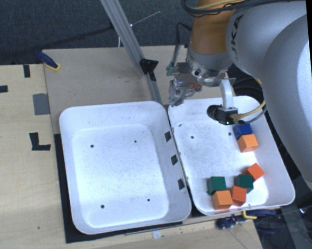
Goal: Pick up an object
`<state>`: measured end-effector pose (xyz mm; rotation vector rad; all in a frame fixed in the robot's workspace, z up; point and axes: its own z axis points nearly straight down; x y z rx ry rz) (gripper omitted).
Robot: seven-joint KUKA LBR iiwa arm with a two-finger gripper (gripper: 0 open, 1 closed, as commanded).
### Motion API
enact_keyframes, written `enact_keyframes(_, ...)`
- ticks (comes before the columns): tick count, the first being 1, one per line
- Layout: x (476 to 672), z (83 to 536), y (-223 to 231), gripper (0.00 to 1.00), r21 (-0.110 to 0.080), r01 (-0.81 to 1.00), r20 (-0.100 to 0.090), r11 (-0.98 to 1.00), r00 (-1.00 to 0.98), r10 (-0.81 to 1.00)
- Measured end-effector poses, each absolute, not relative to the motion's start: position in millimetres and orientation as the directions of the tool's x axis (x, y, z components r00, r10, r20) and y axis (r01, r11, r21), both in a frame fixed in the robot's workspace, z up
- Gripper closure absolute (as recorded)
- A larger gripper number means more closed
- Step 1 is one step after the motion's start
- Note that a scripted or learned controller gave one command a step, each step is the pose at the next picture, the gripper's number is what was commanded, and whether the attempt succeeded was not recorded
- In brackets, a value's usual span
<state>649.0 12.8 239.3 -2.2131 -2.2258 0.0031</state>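
Note:
My gripper (181, 93) hangs over the far left corner of the right bin (201, 144), by the wall it shares with the left bin, and no object is under it. Along the bin's right side lie a blue block (242, 130) and, touching it, an orange block (248, 143). Near the front right corner sits a cluster: an orange block (255, 171), two green blocks (216, 184) (243, 182), and two more orange blocks (223, 199) (238, 194). All the blocks are well away from the gripper.
The left bin (119, 168) stands beside the right one. A slanted metal bar (129, 37) runs down to the bins' far edge, close to the gripper. A black fitting with cables (220, 114) hangs from the arm over the right bin.

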Motion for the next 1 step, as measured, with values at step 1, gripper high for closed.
enact_keyframes(1, 658.9, 240.3, 75.1, 1.00, -0.001, 1.000, 0.002, 0.008, -0.008, 1.000)
